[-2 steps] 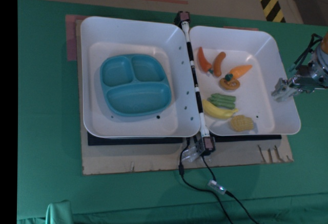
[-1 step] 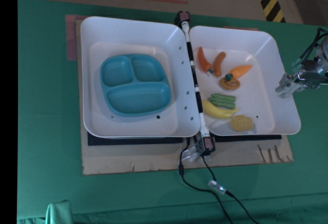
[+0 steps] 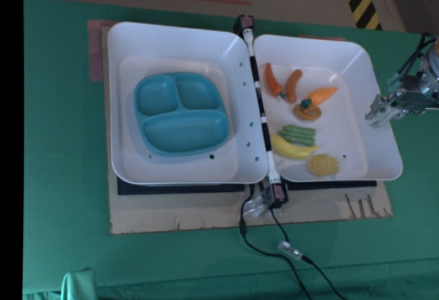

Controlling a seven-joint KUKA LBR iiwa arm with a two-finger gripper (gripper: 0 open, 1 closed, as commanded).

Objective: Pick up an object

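The right white bin (image 3: 357,72) holds several toy foods: an orange chili (image 3: 273,80), a sausage (image 3: 293,85), a carrot (image 3: 322,94), a brown pretzel (image 3: 308,112), green beans (image 3: 298,134), a banana (image 3: 291,148) and a yellow corn piece (image 3: 322,165). My gripper (image 3: 381,112) hangs over the right rim of that bin, well to the right of the foods. Nothing shows between its fingers.
The left white bin (image 3: 137,44) carries a teal divided plate (image 3: 181,113). A black-and-white bar (image 3: 259,103) runs between the bins. Cables (image 3: 288,250) trail over the green cloth in front. Cardboard lies under both bins.
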